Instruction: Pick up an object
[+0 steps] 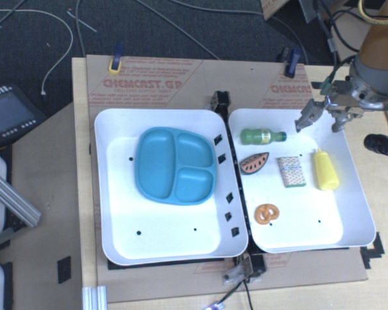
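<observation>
**Pick not yet begun: claw above right bin, nothing held**

Claw (321, 117) spread wide, nothing between its fingers, hanging over the far edge of the right bin (355, 218). Candidates all lie in the bin: green bottle (261, 136) nearest the claw, yellow bottle (325, 170), watermelon slice (254, 163), sponge (291, 172), pretzel (266, 214). Descent, closing and lift all remain.

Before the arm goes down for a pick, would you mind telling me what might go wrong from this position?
The tool hovers open over the right bin's far corner, above bare floor, so a straight descent would probably grasp nothing. The green bottle lies on its side and may roll away from a touch. The yellow bottle lies close to the speckled sponge, so a wide approach might nudge one.
</observation>
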### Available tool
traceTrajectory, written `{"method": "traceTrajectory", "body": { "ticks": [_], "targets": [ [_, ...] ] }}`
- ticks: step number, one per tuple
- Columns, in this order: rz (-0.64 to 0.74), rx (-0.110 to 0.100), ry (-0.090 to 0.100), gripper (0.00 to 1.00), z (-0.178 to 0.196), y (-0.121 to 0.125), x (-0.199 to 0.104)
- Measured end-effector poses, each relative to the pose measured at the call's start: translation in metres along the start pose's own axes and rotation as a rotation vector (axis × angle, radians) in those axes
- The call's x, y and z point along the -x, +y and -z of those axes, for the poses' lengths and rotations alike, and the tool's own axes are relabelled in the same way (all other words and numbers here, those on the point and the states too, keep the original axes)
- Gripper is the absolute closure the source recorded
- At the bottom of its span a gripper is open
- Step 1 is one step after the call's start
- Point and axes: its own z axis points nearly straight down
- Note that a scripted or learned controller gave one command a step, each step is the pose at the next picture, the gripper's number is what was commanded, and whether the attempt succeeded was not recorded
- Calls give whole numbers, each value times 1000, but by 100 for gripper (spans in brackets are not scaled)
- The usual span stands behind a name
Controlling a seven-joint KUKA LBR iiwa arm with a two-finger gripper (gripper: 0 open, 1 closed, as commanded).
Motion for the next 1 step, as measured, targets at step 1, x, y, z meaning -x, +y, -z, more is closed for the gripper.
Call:
{"method": "traceTrajectory", "body": {
  "ticks": [1],
  "targets": [
    [3,12,-2,0,7,2,0]
  ]
}}
